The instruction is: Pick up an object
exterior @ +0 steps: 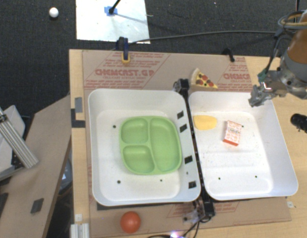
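Observation:
In the right bin (pixel 272 182) lie a yellow, rounded object (pixel 205 122) near its left wall and a small orange-and-white box (pixel 232 133) just right of it. My gripper (pixel 258 97) hangs over the bin's back right corner, above and to the right of the box, with nothing visibly between its fingers. The left bin (pixel 101 133) bears a green divided plate (pixel 150 145).
A toy pizza slice (pixel 204 80) lies on the cardboard behind the bins. An orange-red ball (pixel 130 221) rests at the bench's front edge. A blue clamp (pixel 123 48) stands at the back. A black divider (pixel 187 133) runs between the bins.

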Action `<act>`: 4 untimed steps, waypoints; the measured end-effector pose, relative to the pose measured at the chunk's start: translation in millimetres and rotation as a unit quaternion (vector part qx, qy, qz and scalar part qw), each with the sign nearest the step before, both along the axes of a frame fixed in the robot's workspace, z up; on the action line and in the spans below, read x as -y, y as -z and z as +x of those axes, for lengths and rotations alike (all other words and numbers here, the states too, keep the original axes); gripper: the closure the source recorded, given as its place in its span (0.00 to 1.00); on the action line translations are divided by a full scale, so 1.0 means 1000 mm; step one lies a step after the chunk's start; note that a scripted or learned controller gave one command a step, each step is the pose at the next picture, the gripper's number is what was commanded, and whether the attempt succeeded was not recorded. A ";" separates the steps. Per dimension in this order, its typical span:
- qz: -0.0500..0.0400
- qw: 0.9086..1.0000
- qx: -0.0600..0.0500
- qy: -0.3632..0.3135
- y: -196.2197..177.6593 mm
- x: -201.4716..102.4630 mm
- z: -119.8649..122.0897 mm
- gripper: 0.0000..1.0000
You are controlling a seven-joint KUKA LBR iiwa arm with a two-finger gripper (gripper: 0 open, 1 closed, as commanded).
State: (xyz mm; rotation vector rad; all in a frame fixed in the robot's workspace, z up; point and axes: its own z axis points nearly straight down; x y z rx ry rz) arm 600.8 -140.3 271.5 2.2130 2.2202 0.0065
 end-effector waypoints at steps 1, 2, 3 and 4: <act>0.001 1.000 -0.003 -0.002 0.000 -0.056 -0.004 1.00; 0.001 1.000 -0.004 -0.002 0.018 -0.099 -0.015 1.00; 0.002 1.000 -0.003 -0.003 0.032 -0.159 -0.018 1.00; 0.002 1.000 -0.004 -0.003 0.047 -0.218 -0.030 1.00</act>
